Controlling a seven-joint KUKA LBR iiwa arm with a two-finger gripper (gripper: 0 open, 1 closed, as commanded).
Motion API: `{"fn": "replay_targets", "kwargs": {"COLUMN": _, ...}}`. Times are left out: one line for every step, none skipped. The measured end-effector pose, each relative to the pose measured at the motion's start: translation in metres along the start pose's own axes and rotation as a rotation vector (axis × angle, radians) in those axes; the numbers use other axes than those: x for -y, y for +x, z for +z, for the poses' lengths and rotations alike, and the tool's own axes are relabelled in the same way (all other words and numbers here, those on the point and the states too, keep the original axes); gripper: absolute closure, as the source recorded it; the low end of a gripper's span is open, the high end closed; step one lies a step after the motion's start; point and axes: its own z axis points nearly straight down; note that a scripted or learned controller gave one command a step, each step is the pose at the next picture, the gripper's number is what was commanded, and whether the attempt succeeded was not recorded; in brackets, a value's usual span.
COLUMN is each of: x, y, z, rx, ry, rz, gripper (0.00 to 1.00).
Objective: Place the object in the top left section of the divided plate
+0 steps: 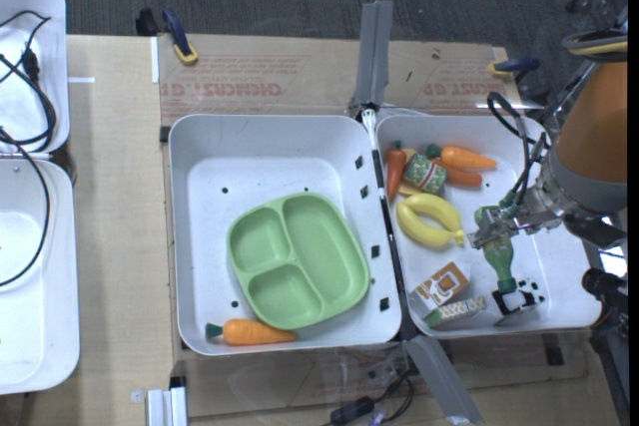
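Observation:
A light green divided plate (298,261) lies in the left bin (200,214), tilted, with one large section and two small ones, all bare. My gripper (492,228) hangs over the right bin (559,309), right at the top end of a green bottle (500,262) that lies there. Whether it grips the bottle is hidden from this angle. A yellow banana (429,219) lies just left of the gripper.
An orange carrot (250,332) lies in the left bin's front corner below the plate. The right bin also holds carrots (465,158), a red and green toy (424,173), a small box (448,293) and a black-and-white piece (519,297).

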Motion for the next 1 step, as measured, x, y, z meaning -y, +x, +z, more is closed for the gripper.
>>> {"fn": "replay_targets", "kwargs": {"x": -0.0083, "y": 0.0271, "z": 0.038, "rx": 0.0, "ry": 0.001, "rz": -0.114, "gripper": 1.0}}
